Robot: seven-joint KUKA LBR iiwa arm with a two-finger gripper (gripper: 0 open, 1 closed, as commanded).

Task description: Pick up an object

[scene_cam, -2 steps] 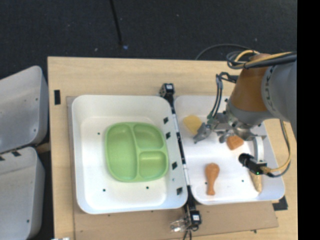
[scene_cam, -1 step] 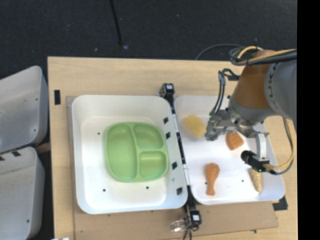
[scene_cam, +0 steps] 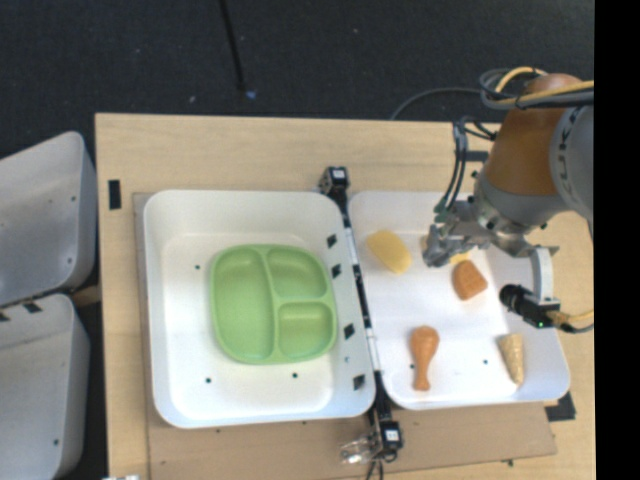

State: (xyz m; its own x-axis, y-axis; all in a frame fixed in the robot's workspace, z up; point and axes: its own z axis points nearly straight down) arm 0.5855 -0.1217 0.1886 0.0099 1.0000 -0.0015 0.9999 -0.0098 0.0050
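**Gripper low in the right bin, between 2 toy foods**

The arm reaches in from 3 o'clock and hangs over the upper part of the right bin. The gripper sits low, with the yellow piece just beside it at 9 o'clock and the orange chunk just beside it at 4 o'clock. From this slant the view does not settle the tool's state, so it cannot be told, and nothing can be claimed as held.

The task names no particular object. 4 candidates lie in the right bin: the yellow piece, the orange chunk, a drumstick toward 6 o'clock, and a pale cone at 5 o'clock near the bin's wall. The left bin bears a green divided plate.

All 4 look like small plastic toy foods, so they are likely light, stiff and rather smooth, apt to skid or roll on the white floor if nudged. The yellow piece and orange chunk are the nearest and the likeliest targets; each would best be taken across its narrower width, centred. The drumstick's thin shank would suit a narrow pinch, while the cone's taper could squeeze out of a grasp.
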